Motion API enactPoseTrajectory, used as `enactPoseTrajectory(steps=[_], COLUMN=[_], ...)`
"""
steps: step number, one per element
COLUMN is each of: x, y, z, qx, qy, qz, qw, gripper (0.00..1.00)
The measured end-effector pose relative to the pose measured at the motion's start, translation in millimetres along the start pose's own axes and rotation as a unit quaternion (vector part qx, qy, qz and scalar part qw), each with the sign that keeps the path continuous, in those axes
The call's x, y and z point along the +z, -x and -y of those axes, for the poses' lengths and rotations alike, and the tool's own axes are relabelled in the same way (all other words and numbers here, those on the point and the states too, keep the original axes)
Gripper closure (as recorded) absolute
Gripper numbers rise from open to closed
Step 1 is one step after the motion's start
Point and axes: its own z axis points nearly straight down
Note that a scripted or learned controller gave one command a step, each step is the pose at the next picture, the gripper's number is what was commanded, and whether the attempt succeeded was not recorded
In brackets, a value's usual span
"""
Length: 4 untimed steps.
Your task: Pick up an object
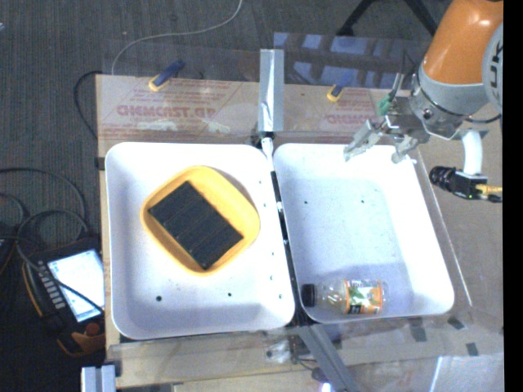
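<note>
The grey arm with its orange band [462, 31] is reaching in from the three o'clock side and hanging its two-finger metal gripper [381, 144] over the far rim of the right shallow white bin [359, 211], at about twelve o'clock of that bin. Its fingers are standing spread apart with nothing between them. A clear plastic bottle with an orange label and a black cap [347, 295] is lying on its side at six o'clock in the right bin, near the front wall, cap pointing toward nine o'clock, well apart from the gripper. In the left shallow white bin [131, 300] a yellow rounded dish [242, 211] is sitting around the middle, and a dark ribbed square slab [196, 223] is resting tilted inside it.
</note>
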Motion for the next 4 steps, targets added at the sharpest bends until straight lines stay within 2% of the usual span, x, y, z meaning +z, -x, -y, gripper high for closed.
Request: enactPoseTrajectory(steps=[1,2,3,4], x=[128,157,188,188], y=[25,32,35,53], z=[57,117,128,119], qx=[0.017,-0.104,-0.148,0.011], qy=[-0.001,0.0,0.007,0.008], qz=[-0.001,-0.001,0.001,-0.001], qw=[0.9999,0.9946,0.9889,0.9999], gripper=[0.0,0.0,0.0,0.0])
